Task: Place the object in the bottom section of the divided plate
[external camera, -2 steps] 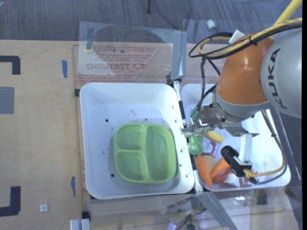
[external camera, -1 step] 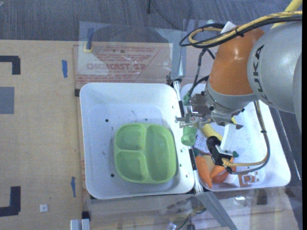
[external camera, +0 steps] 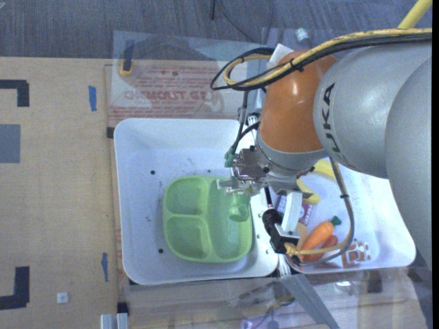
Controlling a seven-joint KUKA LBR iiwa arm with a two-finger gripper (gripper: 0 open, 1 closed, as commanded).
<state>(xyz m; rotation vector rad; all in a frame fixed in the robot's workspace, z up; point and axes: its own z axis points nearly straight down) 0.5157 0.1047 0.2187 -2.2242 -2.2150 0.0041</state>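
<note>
**Gripper over green plate, left bin**

In left white bin [external camera: 137, 156]: one green divided plate [external camera: 188, 242], smooth glossy plastic, rounded-square, three compartments. Two small ones on the view's left, one long one on the right.

Over the long right compartment: gripper [external camera: 236, 184], metallic, hanging from grey arm [external camera: 370, 101] with orange band. Directly under it: small green lump [external camera: 239, 211], same shade as plate, probably the task object. Resting on the plate floor or lifted off it, cannot tell. Gripper open or clenched, cannot tell either; too blurred.

In right white bin [external camera: 394, 249]: orange toy carrot [external camera: 317, 237], tapered, green top. Yellow curved piece [external camera: 312, 197], partly hidden by arm. Flat white-and-orange printed piece [external camera: 357, 253].

Both bins shallow, matte, rounded corners, on pale wood-look bench [external camera: 55, 184].
</note>
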